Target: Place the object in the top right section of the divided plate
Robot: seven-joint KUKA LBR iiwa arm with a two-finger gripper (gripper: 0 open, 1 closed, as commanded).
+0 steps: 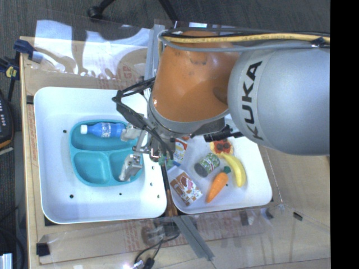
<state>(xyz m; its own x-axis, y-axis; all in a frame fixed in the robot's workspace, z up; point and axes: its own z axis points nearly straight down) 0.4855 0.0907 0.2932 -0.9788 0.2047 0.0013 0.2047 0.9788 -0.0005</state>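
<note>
1. A grey KUKA arm point(280, 94) with an orange band reaches in from the right over a desk point(84, 66) carrying two white bins side by side.
2. The left bin point(50, 150) holds a blue divided plate point(92, 167); a clear water bottle point(104, 130) with a blue label and white cap lies on its side in the plate's long upper section, cap pointing left.
3. The hand point(133, 162) hangs over the plate's right edge, its metal fingers point(128, 170) pointing down into the lower right section. Whether they are spread or closed cannot be told from this angle, and nothing is visibly held between them.
4. The right bin point(258, 195) holds a banana point(236, 170), a carrot point(217, 186), a small green can point(208, 164) and a flat snack packet point(186, 188), with a red item point(222, 147) near the banana's top.
5. A small carton point(180, 150) stands at the right bin's left edge, partly hidden by the arm.
</note>
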